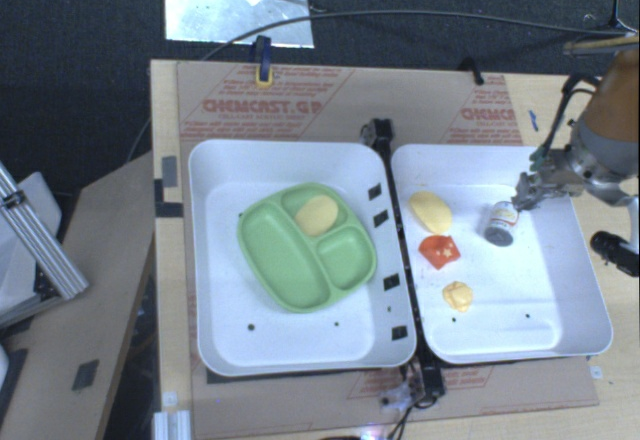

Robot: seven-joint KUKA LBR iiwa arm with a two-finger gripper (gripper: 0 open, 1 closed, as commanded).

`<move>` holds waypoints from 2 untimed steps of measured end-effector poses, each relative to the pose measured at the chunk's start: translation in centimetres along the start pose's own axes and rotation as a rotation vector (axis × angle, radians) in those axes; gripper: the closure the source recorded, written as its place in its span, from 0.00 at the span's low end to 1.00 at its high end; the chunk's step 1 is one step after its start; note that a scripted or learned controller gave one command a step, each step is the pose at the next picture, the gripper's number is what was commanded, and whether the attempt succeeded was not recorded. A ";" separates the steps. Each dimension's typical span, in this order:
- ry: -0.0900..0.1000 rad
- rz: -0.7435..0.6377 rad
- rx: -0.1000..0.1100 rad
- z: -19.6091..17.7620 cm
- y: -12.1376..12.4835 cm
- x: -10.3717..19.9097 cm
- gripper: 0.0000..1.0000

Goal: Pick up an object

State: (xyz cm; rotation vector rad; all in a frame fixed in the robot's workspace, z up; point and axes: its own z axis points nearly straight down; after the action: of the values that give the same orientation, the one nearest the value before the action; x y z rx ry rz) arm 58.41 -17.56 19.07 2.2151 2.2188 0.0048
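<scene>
In the right bin (560,328) lie a pale yellow oval piece (431,211), a red piece (439,250), a small yellow lump (458,295) and a small grey and white can (500,224) on its side. My gripper (528,192) hangs over the bin's upper right part, just above and to the right of the can, close to its top end. I cannot tell whether it touches the can. Another yellow piece (317,215) rests in the top compartment of a green divided plate (290,273) in the left bin (225,328).
The two bins meet along a black-clipped seam (397,248) in the middle. The arm (608,128) comes in over the right bin's far right rim. Cardboard (300,103) lies under the bins, with a clamp (263,61) at its back edge.
</scene>
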 end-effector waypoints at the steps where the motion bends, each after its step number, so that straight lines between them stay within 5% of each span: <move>1: 0.001 -0.003 0.001 -4.9 0.2 0.0 1.00; 2: 0.004 -0.009 0.002 -5.6 1.3 5.9 1.00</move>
State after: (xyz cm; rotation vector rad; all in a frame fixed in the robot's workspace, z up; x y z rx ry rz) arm 59.64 -11.61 24.66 2.2084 2.2318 0.0064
